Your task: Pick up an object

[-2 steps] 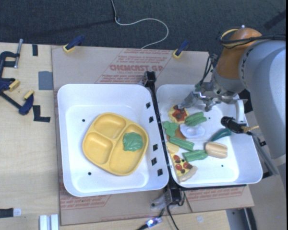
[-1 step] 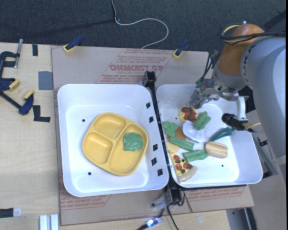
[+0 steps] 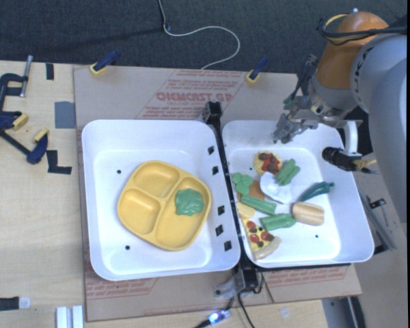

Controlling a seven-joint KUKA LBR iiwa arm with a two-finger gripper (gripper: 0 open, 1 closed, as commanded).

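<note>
While my end effector [image 3: 285, 132] hangs over the right bin's [image 3: 348, 251] far edge, grip state unreadable, the pizza slice [image 3: 266, 162] lies just nearward.

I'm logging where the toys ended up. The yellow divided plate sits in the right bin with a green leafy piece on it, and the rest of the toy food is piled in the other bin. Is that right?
Not quite. The camera view shows the yellow divided plate in the left bin, not the right. The green leafy piece does lie on it, and the rest of the toy food is piled in the other bin, the right bin.
</note>
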